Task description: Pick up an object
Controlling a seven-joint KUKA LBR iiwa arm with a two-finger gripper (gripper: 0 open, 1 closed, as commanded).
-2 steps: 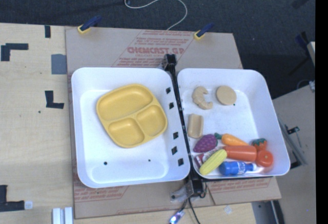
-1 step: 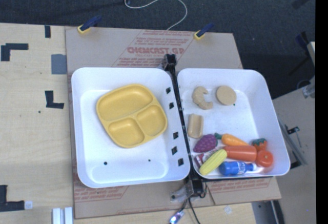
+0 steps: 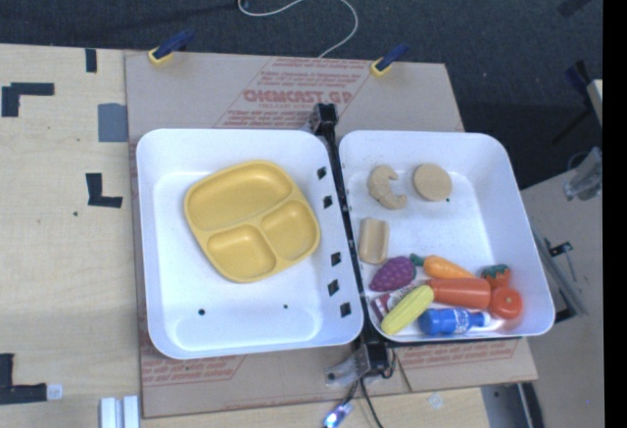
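Several toy foods [image 3: 460, 294] overlap in the right bin [image 3: 497, 148]; the end effector's state cannot be told.

tray [image 3: 253, 220] lies in left bin [image 3: 157, 220]; toy foods [image 3: 446, 294] crowd right bin [image 3: 509, 191].

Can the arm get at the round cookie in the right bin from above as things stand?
Probably yes. The round cookie lies flat by itself near the far side of the right bin, apart from the croissant beside it, with nothing on top of it and bare floor around it.
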